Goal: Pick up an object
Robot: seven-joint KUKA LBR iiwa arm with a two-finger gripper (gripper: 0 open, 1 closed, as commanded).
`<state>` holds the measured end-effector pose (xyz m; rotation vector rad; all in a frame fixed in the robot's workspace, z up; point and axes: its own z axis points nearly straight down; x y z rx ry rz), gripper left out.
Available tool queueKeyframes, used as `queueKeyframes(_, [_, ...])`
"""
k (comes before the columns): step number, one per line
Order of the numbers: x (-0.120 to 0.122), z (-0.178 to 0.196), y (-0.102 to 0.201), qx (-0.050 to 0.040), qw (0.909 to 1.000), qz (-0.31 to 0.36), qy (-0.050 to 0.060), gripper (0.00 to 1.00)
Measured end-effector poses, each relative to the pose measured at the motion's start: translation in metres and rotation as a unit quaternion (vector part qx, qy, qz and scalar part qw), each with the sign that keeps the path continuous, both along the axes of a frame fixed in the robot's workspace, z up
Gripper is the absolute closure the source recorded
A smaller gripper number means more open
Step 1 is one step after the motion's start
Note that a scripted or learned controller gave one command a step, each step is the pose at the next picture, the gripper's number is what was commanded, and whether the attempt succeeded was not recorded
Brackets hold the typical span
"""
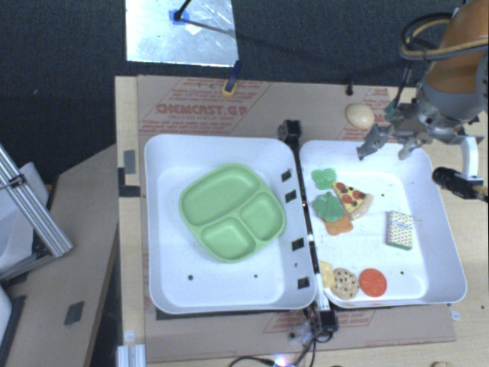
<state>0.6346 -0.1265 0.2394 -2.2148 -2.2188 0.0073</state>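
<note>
We see the pincer (388, 145) hanging above the far rim of the right bin (439, 228), its two fingers spread apart with nothing between them. Below and to its left lies the pizza slice (353, 199), touching a green broccoli piece (329, 206), with a second green piece (324, 178) just above that. The slice is a tan wedge with red rounds. Straight below the pincer sits a patterned card box (399, 229); farther down, a cookie (344, 283) and red disc (373, 282). Bare white floor lies between the pincer and the slice. The left bin (164, 220) holds a green divided tray (231, 212).
</note>
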Motion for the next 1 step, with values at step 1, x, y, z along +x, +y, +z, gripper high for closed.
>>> queueKeyframes(1, [0.0021, 0.0055, 0.0, -0.0007, 1.0, 0.001, -0.005, 0.0])
